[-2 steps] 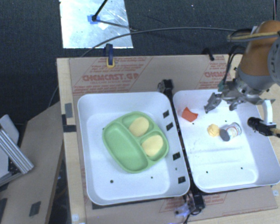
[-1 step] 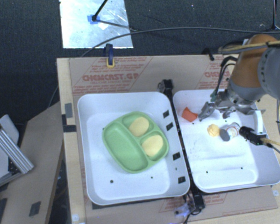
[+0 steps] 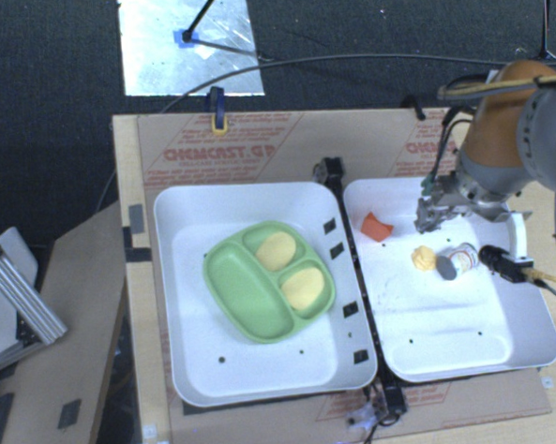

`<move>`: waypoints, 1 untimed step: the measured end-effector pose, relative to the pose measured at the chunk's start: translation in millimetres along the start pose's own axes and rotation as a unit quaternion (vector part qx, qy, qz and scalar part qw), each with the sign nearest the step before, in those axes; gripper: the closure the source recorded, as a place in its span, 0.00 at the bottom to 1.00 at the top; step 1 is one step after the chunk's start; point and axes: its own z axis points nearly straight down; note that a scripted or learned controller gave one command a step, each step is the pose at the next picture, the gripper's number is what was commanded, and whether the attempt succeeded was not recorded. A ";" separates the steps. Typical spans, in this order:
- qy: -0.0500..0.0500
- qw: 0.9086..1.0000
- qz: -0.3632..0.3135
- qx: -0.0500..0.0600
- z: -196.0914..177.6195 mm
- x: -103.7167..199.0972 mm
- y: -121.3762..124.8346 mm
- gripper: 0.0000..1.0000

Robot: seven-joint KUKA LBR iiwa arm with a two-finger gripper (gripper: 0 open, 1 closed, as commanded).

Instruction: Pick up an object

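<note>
Fingers of the gripper [image 3: 429,218] hang low in the right bin [image 3: 473,345], their spread too small to tell. Nearby lie an orange block [image 3: 377,226], a yellow lump [image 3: 423,257] and a small can [image 3: 457,261]. The left bin [image 3: 189,297] holds a green divided plate [image 3: 240,298].

Two white bins are counted: left bin [image 3: 184,297], right bin [image 3: 473,345]. One green divided plate [image 3: 240,294], two yellow pieces on it [image 3: 278,250] [image 3: 304,287]. One orange piece [image 3: 377,226], one small yellow piece [image 3: 423,257], one grey-white cylinder [image 3: 456,261].
</note>
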 end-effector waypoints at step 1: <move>0.000 1.000 -0.002 -0.002 -65.2 1.6 3.5 1.00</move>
